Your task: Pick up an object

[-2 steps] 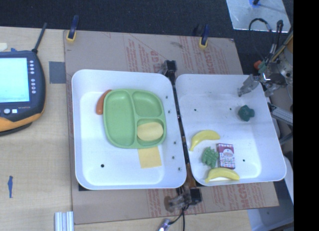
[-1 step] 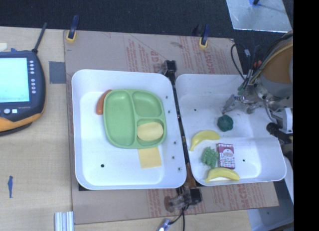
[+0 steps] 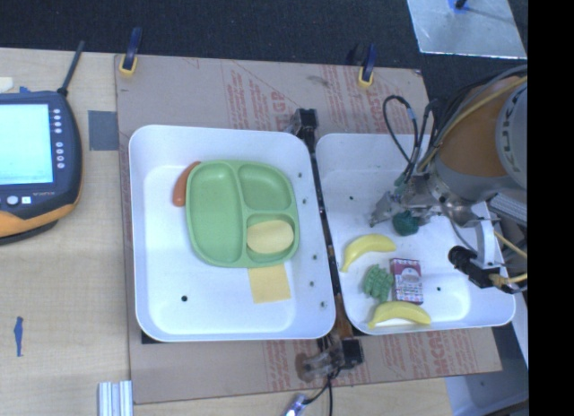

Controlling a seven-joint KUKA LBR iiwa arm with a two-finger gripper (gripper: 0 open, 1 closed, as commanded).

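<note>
Lying nearest in the right white bin (image 3: pixel 502 316) is a yellow plastic banana (image 3: pixel 400 315), then a red carton (image 3: pixel 407 281), a green leafy toy (image 3: pixel 377 281) and a second banana (image 3: pixel 369 247). Farther back, the gripper (image 3: pixel 405 217) grasps a small dark-green round object (image 3: pixel 406 222) between its fingers.

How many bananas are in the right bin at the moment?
2. One banana lies near the middle of the right bin, just left of the tool. The other banana lies at the bin's near edge, below the red carton. The arm could be hiding more.
</note>
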